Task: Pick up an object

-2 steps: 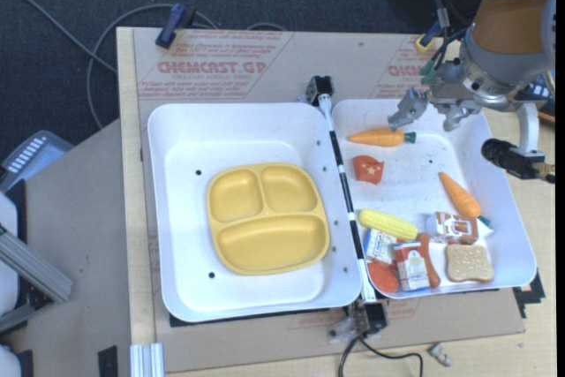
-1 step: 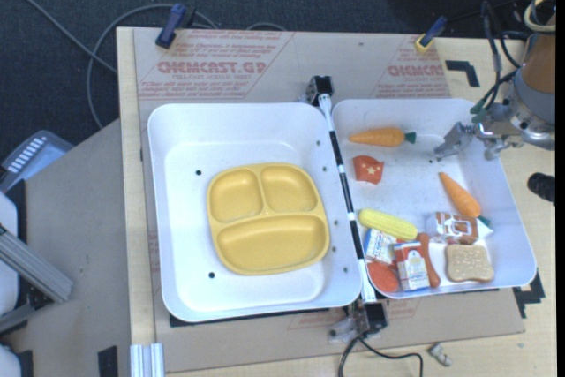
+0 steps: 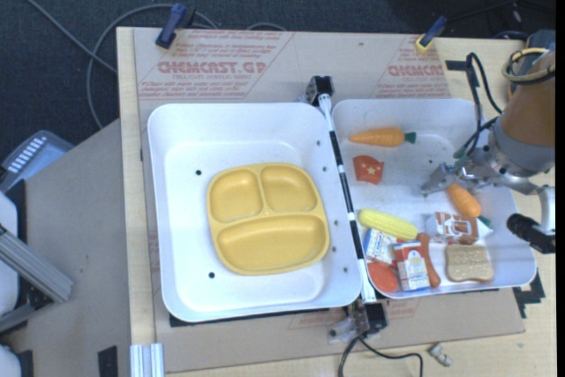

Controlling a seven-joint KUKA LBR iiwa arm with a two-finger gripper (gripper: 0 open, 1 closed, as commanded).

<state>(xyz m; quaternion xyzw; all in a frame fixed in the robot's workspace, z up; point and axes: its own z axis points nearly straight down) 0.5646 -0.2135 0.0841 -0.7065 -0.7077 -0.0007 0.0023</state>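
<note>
Where the arm (image 3: 530, 124) reaches in from the right: gripper (image 3: 452, 178) lowered into the right bin (image 3: 415, 110), metal fingers (image 3: 437, 181) pointing left. Immediately right of and below the fingertips, a small orange carrot-like piece (image 3: 464, 200), touching or nearly touching the gripper; possibly between the fingers, though too small and crowded to confirm. Finger spacing not discernible.

Elsewhere in the right bin: whole carrot (image 3: 380, 137) with green stalk end, near the far wall, well left of and above the gripper; red cube (image 3: 368, 169) just below that carrot; yellow corn cob (image 3: 389, 224) lying at a slant toward the dividing edge; below it, a cluster of small packets (image 3: 402, 260) and a red disc (image 3: 382, 276); slice of bread (image 3: 469, 263) at the near right corner; printed packet (image 3: 455, 228) just above the bread, directly beneath the orange piece.

In the left bin (image 3: 177, 137): yellow three-compartment plate (image 3: 267, 217), centred. Both bins on a cardboard-covered bench (image 3: 265, 57), clamped at the far edge.
</note>
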